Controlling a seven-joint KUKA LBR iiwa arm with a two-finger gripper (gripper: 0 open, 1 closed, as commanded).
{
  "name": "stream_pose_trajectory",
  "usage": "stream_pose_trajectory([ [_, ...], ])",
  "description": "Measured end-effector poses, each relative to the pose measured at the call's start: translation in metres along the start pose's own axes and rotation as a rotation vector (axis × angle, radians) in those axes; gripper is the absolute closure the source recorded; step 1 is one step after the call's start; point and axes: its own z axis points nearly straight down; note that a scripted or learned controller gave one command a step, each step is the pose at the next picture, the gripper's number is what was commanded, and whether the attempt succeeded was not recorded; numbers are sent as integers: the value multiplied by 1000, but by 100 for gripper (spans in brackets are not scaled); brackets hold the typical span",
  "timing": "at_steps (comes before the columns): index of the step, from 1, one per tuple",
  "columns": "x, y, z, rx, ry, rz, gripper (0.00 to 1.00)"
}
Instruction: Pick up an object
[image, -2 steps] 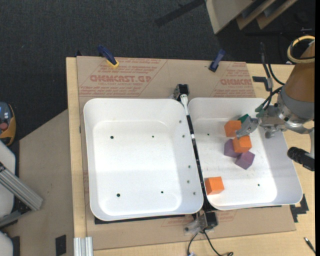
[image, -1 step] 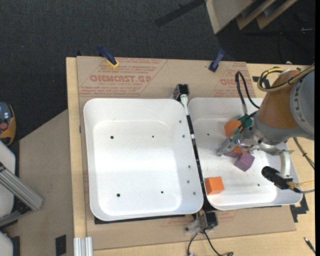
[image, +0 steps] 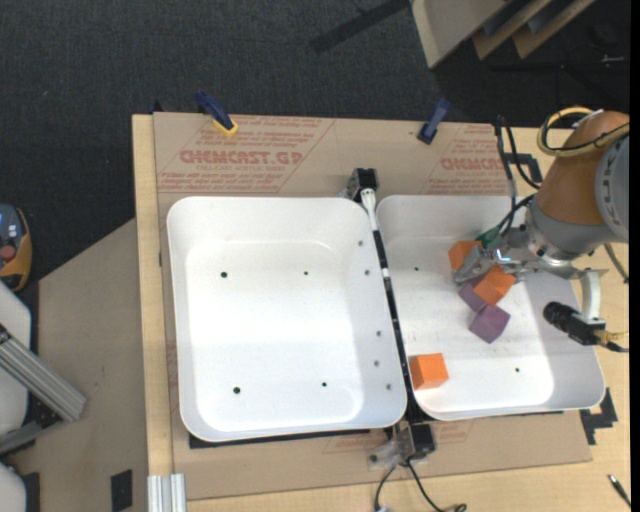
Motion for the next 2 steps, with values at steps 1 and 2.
stream_pose_trajectory([
  [1, -4, 40, 0, 15, 4, -4, 0],
  [2, -47, 64, -51, 10, 2, -1, 0],
])
